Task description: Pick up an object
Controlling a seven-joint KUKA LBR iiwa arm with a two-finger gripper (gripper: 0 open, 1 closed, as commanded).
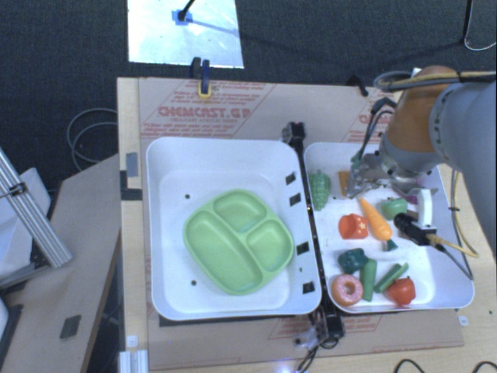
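My gripper (359,182) hangs low over the back of the right bin (458,286), and nothing shows in its grasp. Just left of it lies a small orange piece (343,182), and further left a bumpy green vegetable (319,190). In front of the gripper lie an orange carrot (376,218), a red tomato (353,226) and a pale green piece (394,206). Nearer the front edge sit a dark green broccoli (352,260), a green cucumber (368,278), a pink donut (347,288), a green bean (390,276) and a red fruit (401,290).
The left bin (167,208) holds a light green divided plate (237,241). A black divider (304,208) with clips runs between the two bins. The grey arm with its orange band (411,115) comes in from the right above the right bin's back edge.
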